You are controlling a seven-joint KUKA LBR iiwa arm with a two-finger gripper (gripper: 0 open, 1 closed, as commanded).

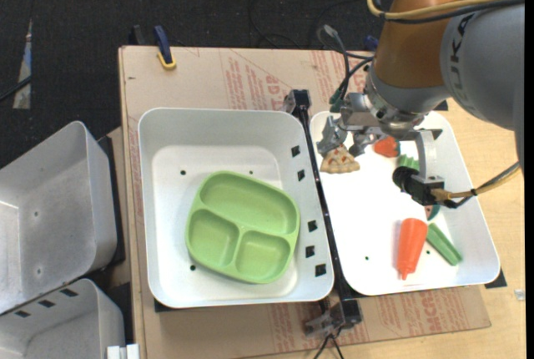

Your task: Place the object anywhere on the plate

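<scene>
- Hand: low over the right bin's upper-left corner, at or just above a tan, wedge-shaped piece; finger opening and contact cannot be determined.
- Plate: smooth green plastic, three compartments, in the left bin.
- Orange carrot: tapered, long axis near vertical, tip toward the bin's near edge.

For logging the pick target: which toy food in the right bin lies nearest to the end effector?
The tan pizza slice, directly below the end effector at the right bin's left edge. The carrot lies far lower.
</scene>
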